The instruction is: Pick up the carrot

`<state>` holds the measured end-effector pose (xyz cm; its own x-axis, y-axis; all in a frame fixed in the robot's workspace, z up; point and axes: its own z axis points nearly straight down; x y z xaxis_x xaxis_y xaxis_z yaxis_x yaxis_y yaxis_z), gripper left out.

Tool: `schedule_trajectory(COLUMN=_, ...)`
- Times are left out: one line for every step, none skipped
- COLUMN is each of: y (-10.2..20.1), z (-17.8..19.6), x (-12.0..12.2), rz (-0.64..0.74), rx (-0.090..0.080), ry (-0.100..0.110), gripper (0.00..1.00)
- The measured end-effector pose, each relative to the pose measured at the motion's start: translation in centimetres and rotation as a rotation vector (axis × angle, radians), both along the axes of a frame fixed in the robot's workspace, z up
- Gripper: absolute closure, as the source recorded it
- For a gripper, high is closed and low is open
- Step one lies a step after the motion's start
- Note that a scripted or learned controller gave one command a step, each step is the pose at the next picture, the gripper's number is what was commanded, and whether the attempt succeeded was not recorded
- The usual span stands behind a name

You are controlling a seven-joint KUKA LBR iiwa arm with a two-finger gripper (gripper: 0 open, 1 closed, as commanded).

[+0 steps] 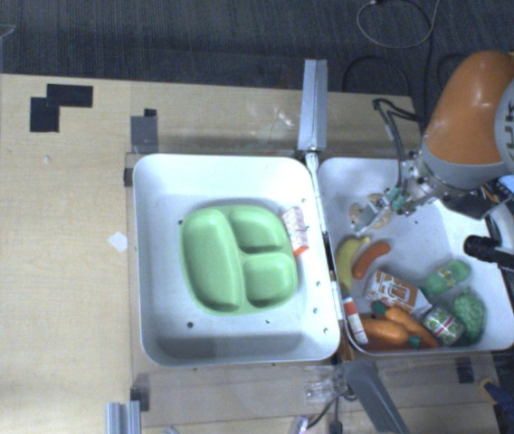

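Seen from above, the pale wooden bench (49, 269) carries black tape marks at its far left corner. Next comes the left shallow white plastic bin (157, 333), where a light green three-compartment plastic tray (237, 257) lies flat in the middle. A small white packet with red print (296, 229) rests just beside the tray's right edge, against the bin's right wall. A grey metal bar (312, 107) runs up from the seam between the two bins.

Further right, the second shallow white plastic bin (438, 233) holds the clutter. A yellow banana-shaped toy (348, 256) lies near its left wall, touching a reddish-orange sausage-shaped toy (371, 259). A white marker with a red cap (354, 319) lies along the left wall toward the near corner. The orange plastic carrot (408, 324) lies along the near wall, just beside a second orange piece (385, 333) and a small brown and white carton (394, 289). A printed tin can (442, 325) and two green vegetable toys (447, 278) (470, 313) crowd the near right corner.

My two-finger gripper (389, 201) hangs over the far left part of this bin, well apart from the carrot. Whether my fingers are parted or closed, I cannot tell. My grey arm with its orange band (474, 107) reaches in from the right.
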<state>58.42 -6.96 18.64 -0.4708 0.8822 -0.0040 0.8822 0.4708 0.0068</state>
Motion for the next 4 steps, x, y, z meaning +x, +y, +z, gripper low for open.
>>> schedule_trajectory(y=3.4, z=-0.1, x=2.7, rz=-0.001, rx=0.001, ry=0.002, gripper=0.00)
schedule_trajectory(y=-3.2, z=14.5, x=-5.8, rz=0.433, rx=-0.006, ry=-0.003, gripper=0.00)
schedule_trajectory(y=-6.0, z=6.1, x=-9.6, rz=0.589, rx=-0.006, ry=0.000, gripper=0.00)
schedule_trajectory(y=-2.8, z=-8.5, x=-9.5, rz=0.684, rx=-0.006, ry=-0.001, gripper=0.00)
